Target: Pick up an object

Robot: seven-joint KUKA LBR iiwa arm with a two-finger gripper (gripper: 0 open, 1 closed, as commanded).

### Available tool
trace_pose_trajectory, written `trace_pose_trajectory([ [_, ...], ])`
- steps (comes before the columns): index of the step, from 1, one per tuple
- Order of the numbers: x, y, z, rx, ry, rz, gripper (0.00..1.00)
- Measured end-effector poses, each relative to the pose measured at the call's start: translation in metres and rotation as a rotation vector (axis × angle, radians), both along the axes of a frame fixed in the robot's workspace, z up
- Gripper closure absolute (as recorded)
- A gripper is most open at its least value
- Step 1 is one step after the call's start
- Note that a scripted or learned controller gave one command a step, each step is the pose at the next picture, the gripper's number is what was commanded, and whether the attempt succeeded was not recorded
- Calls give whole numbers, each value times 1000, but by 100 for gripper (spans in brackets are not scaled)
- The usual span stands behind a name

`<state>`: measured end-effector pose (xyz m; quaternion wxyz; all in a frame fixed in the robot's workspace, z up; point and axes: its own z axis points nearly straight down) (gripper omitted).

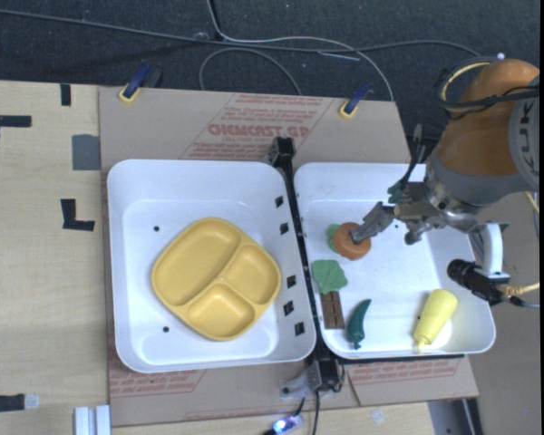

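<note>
In the right bin (381,181) lie an orange round piece with a green edge (347,242), a green leaf-shaped piece (328,275), a small brown block (333,310), a teal pepper (356,323) and a yellow corn-like piece (435,317). My gripper (386,235) hangs over the middle of this bin, open. Its left finger (370,226) reaches down to the orange piece's right edge. Its right finger (414,234) stands apart over bare bin floor. Nothing sits between the fingers.
The left bin (131,243) holds a yellow divided plate (216,277). A black divider with clips (295,243) runs between the bins. Cables cross the dark floor behind the bench. A black fitting (476,279) juts over the right bin's right rim.
</note>
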<state>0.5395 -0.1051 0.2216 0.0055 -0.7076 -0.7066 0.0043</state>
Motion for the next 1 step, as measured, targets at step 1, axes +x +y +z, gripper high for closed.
trace_pose_trajectory([
  [1, 3, 0, 6, -1, -12, 3, 0],
])
